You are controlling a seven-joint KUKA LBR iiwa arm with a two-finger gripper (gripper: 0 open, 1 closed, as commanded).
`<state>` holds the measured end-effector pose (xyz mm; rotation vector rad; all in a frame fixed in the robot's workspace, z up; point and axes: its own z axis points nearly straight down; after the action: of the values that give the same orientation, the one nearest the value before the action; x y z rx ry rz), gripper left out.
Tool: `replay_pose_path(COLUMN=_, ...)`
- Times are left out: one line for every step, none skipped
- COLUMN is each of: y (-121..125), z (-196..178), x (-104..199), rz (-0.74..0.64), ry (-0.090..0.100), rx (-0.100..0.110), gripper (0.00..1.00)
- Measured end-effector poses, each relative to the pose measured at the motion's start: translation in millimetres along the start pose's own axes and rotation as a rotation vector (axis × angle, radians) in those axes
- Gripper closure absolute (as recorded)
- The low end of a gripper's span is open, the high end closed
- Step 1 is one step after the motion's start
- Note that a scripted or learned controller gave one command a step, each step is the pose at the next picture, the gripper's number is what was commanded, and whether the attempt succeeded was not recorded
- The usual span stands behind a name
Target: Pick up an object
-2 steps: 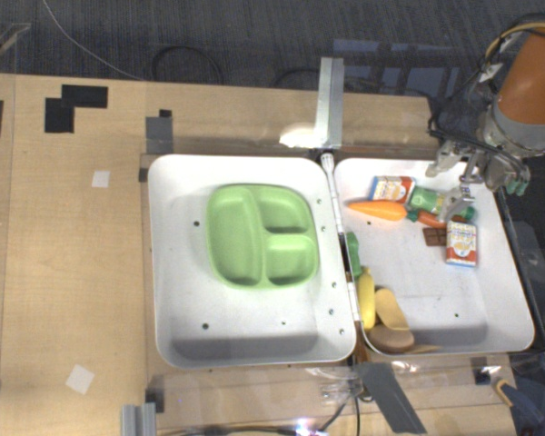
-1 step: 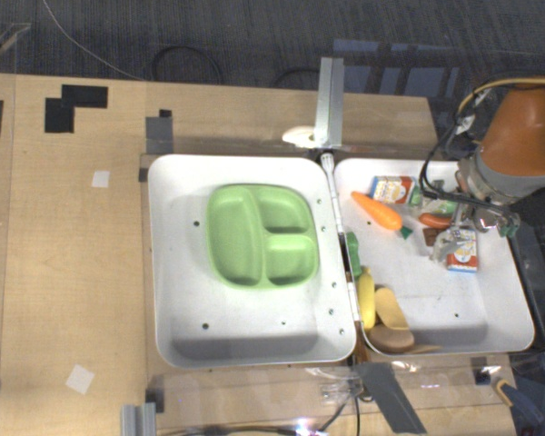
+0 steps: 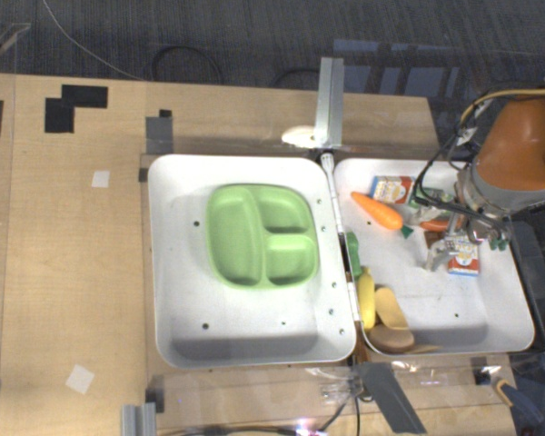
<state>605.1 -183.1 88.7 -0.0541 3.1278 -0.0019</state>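
My gripper [image 3: 443,252] hangs low over the right bin [image 3: 504,321], below the orange-banded wrist [image 3: 518,148]. It looks open, with nothing between its fingers. A small red and white box [image 3: 466,262] lies just to its right, touching or partly under it. To the left of the gripper lies an orange carrot [image 3: 378,211]. A second small box [image 3: 391,189] sits behind the carrot. By the bin's left wall are a green item [image 3: 352,248], a yellow banana [image 3: 367,300], a tan piece [image 3: 391,309] and a brown piece [image 3: 392,339].
The left bin [image 3: 177,280] holds a green divided plate [image 3: 259,234]. A metal post [image 3: 330,103] stands behind the ridge between the bins. Black cables loop around the wrist at the right bin's far right side.
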Motion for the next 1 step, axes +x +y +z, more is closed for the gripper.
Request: replay_pose_path(y=0.1, z=-16.4, x=-5.9, rz=-0.003, ry=-0.019, rx=0.004, gripper=1.0)
